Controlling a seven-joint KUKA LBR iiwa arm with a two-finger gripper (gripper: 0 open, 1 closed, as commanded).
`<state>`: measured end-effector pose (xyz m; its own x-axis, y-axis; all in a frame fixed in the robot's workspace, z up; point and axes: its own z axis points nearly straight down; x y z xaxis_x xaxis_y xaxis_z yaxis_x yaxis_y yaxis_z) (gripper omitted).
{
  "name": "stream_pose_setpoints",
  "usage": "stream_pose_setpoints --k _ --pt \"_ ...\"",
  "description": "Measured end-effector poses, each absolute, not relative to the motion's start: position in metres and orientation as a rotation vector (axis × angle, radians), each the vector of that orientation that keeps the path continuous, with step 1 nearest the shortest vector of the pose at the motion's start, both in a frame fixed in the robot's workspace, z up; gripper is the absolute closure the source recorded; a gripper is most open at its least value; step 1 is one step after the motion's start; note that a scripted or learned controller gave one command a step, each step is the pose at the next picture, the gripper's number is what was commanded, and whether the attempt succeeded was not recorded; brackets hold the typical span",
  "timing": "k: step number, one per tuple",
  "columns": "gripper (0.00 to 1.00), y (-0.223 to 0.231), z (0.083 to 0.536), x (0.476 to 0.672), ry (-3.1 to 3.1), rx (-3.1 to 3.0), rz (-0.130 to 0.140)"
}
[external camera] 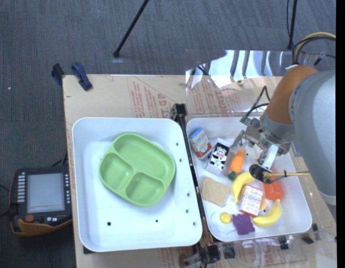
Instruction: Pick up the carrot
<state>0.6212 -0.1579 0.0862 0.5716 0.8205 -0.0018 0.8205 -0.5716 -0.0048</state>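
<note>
A grey KUKA arm [306,110] with an orange band above its wrist reaches in from the right over the right-hand white bin [303,211], its gripper [252,145] lowered among a jumble of toy food. Whether the claw is spread or pressed together cannot be told from this angle, and nothing can be seen between its tips.

The carrot [236,161], a small orange piece, lies in the right bin just left of and nearer than the gripper, close beside it; whether the two touch cannot be told. A black-and-white carton [219,156] sits just left of the carrot, with a small blue-and-white can [199,142] farther left, near the bin's left wall.

Nearer the camera, a banana [240,183] curves below the carrot, beside a slice of toast [215,190] and a red-and-white packet [251,199]. A fried egg [225,216], a purple piece [243,224] and a second banana [267,215] lie along the bin's near side, and an orange-red block [273,190] rests to the right.

The left bin [83,205] holds a green divided plate [137,168]. A handheld control pendant [41,197] lies on the floor at far left.
</note>
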Motion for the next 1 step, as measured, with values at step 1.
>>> stream_pose_setpoints --k 1 --pt "1.00 -0.1566 0.0952 0.6209 -1.460 -2.775 0.013"
